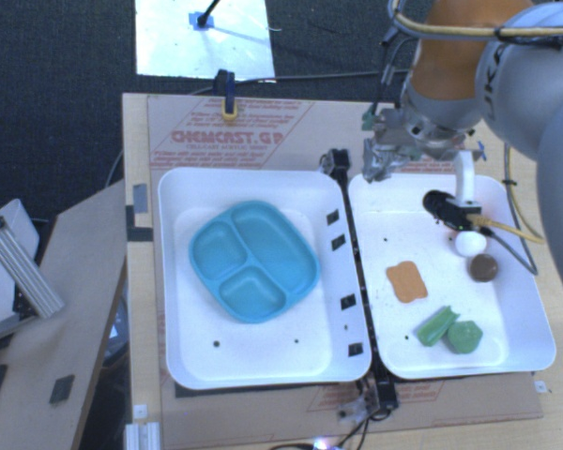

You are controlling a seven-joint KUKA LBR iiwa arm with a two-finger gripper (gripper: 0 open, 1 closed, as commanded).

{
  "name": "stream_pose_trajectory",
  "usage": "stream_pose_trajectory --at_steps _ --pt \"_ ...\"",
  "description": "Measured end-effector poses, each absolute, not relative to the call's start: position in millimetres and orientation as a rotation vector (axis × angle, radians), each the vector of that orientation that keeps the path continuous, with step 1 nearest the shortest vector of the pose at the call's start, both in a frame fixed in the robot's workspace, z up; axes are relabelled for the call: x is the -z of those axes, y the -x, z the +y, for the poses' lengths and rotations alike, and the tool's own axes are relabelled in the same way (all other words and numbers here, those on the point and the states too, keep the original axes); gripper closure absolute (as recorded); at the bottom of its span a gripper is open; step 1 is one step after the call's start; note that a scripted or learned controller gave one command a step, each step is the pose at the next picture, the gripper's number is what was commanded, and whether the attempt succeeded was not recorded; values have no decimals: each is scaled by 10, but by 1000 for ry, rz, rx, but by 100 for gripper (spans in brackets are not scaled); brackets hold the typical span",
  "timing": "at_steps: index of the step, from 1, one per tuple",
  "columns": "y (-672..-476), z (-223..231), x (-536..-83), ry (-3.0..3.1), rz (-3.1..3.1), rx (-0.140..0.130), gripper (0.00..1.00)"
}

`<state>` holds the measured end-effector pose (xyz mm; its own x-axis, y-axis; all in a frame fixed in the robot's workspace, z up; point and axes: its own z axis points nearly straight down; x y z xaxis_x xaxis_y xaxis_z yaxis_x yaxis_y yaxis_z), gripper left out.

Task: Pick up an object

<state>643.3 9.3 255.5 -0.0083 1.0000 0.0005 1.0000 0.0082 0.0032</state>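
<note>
Camera view, from above: jaws poised over the far-left corner of the right bin, their spread impossible to tell, nothing visibly held. Nearest candidate an orange piece, lying toward the camera from the jaws, long axis roughly front-to-back. Further off, green pieces, white egg, brown ball.

Dark carpet floor, white sheet (top), cardboard-topped bench.
</note>
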Motion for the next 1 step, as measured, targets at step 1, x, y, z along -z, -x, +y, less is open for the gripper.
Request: stream_pose_trajectory --at_steps 1 --pt "-6443 707 -2390 -2211 2231 -3 100"
